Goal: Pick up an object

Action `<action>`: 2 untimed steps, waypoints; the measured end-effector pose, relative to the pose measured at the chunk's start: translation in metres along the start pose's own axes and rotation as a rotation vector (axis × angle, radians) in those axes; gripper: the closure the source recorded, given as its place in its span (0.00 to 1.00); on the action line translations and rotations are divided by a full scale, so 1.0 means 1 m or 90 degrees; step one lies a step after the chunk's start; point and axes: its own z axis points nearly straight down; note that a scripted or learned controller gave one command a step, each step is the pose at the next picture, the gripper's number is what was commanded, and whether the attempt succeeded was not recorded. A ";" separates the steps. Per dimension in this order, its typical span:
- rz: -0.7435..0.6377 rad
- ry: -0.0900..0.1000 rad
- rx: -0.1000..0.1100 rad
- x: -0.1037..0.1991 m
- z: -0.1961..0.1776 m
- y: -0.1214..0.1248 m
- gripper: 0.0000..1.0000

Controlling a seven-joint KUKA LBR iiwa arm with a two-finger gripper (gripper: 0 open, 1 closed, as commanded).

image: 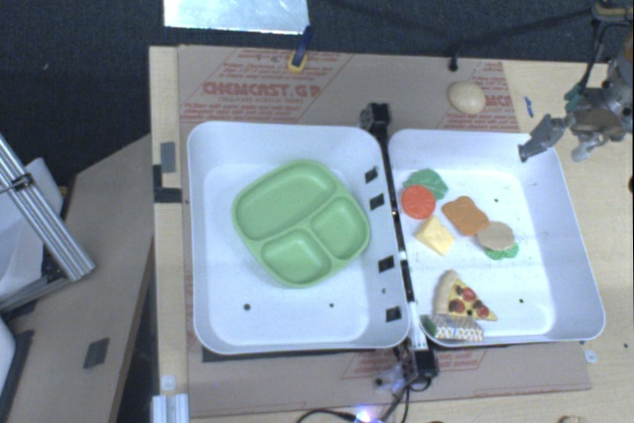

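Standing at the bench, I count the following. Left bin: one green divided plate, three compartments, lying flat near the middle. Right bin: a cluster of toy food toward its left half. Items in the cluster: a red tomato slice overlapping a green leaf; an orange-brown piece just beside it; a yellow cheese wedge below; a tan round piece on green to the right; a pizza slice near the front wall, apart from the rest; a pale patterned piece at the front rim, too small to identify. Outside the bins: a beige egg-shaped object on the cardboard behind the right bin.

Gripper: at the far right corner of the right bin, above its rim, well apart from the food. Nothing lies between its fingers; whether they are spread or closed I cannot tell from this slant.

Step in hand, by my judgement: approach. To do it well, choose a piece with free space around it. The pizza slice seems the best candidate. Descend squarely over it with fingers straddling its narrow width, avoiding the bin wall.
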 end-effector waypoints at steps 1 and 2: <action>-0.002 -0.001 -0.007 0.001 -0.008 0.002 0.00; -0.004 -0.001 -0.005 0.006 0.051 0.009 0.00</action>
